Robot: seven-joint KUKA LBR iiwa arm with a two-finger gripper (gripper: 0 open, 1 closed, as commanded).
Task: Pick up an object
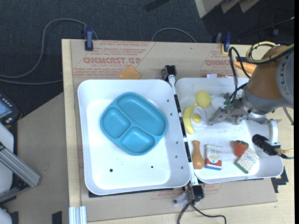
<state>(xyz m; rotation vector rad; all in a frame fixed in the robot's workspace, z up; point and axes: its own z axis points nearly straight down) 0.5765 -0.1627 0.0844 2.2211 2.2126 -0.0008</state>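
Observation:
The right bin [261,173] holds several small items: a yellow lemon [202,98], a yellow banana [188,119], an orange-brown bottle-shaped piece [198,155], a small red and white box [214,157], a red strawberry-like piece [240,148] and a checkered packet [247,161]. My gripper [218,115] reaches in from the right, low over the bin's upper middle. It points left toward the banana and lemon, a short way to their right. I see nothing held in it.
The left bin [93,171] carries a blue divided plate [133,122]. A small orange object [130,73] lies on the board behind that bin. Cables and blue clamps [88,38] run along the bench's far edge.

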